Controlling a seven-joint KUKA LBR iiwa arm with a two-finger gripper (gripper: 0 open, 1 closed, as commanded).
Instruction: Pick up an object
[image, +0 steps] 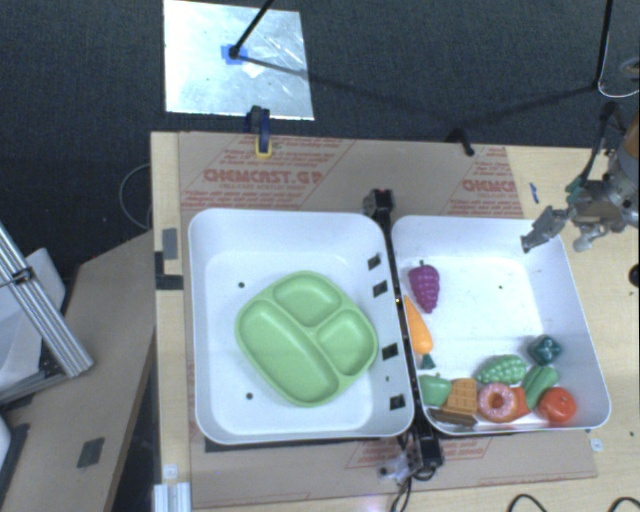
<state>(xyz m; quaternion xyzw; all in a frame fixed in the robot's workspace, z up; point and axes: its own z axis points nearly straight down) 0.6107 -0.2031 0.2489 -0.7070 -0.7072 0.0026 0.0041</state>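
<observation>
Purple toy grape bunch lies in the right shallow white bin, near the divider with the left white bin, which holds a green three-compartment plastic plate. Just below the grapes: orange toy carrot. Toward that bin's near edge: pink-frosted doughnut, red tomato. Two-finger gripper hovers above the right bin's far right rim, fingers spread apart, nothing between them.

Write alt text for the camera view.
The pincer hovers at the right bin's far right corner, above toy food: grapes, carrot, donut, tomato. The left bin holds a green divided plate.
</observation>
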